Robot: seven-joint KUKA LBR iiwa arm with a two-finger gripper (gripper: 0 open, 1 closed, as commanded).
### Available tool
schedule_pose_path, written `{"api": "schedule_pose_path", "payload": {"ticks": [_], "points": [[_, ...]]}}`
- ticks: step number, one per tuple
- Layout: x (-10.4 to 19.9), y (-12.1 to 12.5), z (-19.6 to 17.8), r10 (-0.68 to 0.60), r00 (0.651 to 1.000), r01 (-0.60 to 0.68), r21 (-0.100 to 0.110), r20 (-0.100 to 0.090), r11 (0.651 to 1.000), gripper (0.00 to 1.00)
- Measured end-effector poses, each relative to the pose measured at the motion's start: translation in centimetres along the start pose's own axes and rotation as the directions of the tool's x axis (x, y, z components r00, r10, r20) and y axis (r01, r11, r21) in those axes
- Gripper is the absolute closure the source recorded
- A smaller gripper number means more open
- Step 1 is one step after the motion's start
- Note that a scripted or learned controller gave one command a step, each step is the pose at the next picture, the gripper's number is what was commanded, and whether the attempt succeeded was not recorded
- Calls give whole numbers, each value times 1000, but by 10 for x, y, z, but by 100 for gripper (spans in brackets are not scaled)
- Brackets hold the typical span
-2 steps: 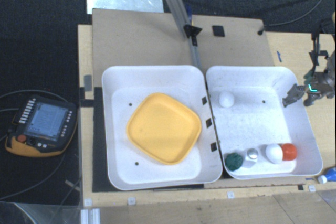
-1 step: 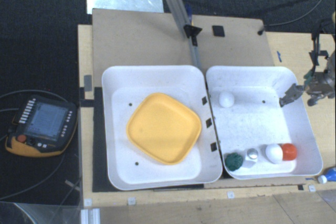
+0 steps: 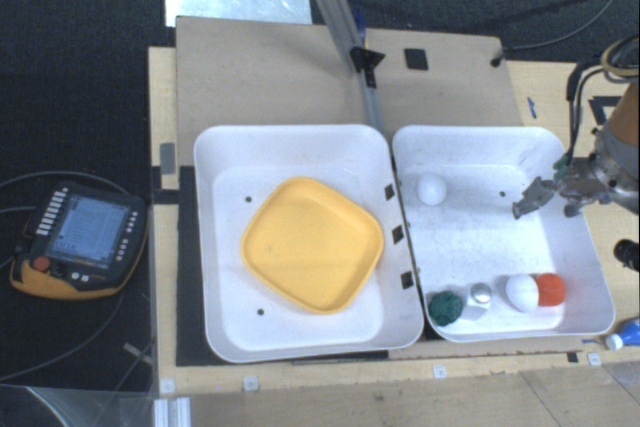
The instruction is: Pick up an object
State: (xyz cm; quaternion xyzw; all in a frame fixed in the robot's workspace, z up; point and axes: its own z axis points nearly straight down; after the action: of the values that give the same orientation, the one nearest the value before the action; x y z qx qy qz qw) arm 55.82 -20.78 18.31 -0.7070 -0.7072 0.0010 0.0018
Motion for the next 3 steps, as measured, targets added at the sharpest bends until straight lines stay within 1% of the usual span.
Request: {"api": "schedule_pose_path", "payload": {"ticks": [1,2,3], "points": [[4,-3,43,0,1000,0,-2,1,1000,0],[5,-4,95,0,1000,0,-1,0,1000,0],[4,-2,82,0,1000,0,-6,2,1000,100]]}}
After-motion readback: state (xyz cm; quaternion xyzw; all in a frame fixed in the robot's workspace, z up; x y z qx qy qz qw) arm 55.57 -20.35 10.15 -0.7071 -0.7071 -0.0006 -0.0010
